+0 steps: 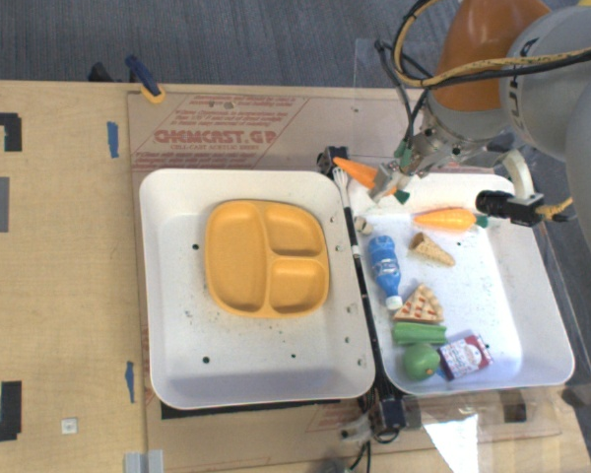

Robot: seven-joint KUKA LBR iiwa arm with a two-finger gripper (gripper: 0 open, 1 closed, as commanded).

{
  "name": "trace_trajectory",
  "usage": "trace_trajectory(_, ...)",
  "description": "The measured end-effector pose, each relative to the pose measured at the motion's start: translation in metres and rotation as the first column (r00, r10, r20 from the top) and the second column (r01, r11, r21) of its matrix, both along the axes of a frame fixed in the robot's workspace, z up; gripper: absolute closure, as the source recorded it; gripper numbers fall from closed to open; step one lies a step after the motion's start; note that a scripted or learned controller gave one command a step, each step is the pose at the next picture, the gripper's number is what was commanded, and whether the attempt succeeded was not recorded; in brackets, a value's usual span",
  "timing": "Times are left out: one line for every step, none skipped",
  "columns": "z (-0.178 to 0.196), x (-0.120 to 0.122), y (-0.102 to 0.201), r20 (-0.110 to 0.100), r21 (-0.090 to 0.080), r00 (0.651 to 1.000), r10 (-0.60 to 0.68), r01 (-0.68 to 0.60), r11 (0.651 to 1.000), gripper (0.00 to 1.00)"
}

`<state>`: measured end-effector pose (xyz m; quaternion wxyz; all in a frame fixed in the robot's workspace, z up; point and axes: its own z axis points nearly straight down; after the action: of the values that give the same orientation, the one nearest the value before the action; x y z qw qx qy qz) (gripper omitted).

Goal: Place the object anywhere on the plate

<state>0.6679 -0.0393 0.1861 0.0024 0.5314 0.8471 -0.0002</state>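
Note:
A yellow divided plate (267,258) lies in the left white bin (167,294), with nothing on it. My gripper (386,182) hangs over the far left corner of the right bin (532,313). A small orange carrot-like piece (356,171) sits right at the gripper's tip, over the rim between the two bins. Whether that piece is held is unclear from this angle. A second carrot (443,219) with a green end lies just right of the gripper on the bin floor.
The right bin also holds a blue bottle (383,262), a small wedge (432,250), a pizza slice (420,306), a green stick (419,332), a green round fruit (421,362) and a red packet (464,356). The arm (512,57) reaches in from the upper right.

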Motion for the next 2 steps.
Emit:
trace_trajectory(0.0002,0.0001,0.0000,0.000,0.000,1.000,0.000,0.000,1.000,0.00)
trace_trajectory(0.0002,0.0001,0.0000,0.000,0.000,1.000,0.000,0.000,1.000,0.00)
